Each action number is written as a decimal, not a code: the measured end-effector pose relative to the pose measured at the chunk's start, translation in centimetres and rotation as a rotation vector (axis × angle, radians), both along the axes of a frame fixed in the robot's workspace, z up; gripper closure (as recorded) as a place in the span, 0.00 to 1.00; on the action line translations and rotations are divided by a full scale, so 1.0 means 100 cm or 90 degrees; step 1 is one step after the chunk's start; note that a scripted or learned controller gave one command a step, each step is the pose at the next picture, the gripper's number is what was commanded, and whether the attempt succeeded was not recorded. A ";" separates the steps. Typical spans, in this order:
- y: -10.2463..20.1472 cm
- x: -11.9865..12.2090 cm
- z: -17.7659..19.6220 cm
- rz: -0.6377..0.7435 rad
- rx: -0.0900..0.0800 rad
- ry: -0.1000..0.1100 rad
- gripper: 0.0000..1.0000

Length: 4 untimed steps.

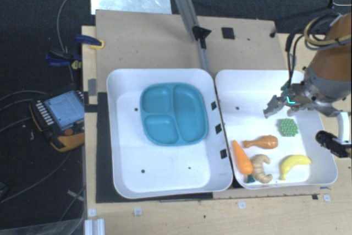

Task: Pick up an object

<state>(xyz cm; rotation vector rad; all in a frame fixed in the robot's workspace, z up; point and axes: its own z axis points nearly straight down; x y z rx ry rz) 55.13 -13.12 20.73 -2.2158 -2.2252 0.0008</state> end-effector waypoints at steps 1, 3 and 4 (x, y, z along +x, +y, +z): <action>0.000 0.001 0.001 0.000 0.000 -0.002 0.00; 0.002 0.013 -0.101 -0.002 -0.001 0.000 0.00; 0.001 0.015 -0.121 -0.002 -0.001 -0.003 0.00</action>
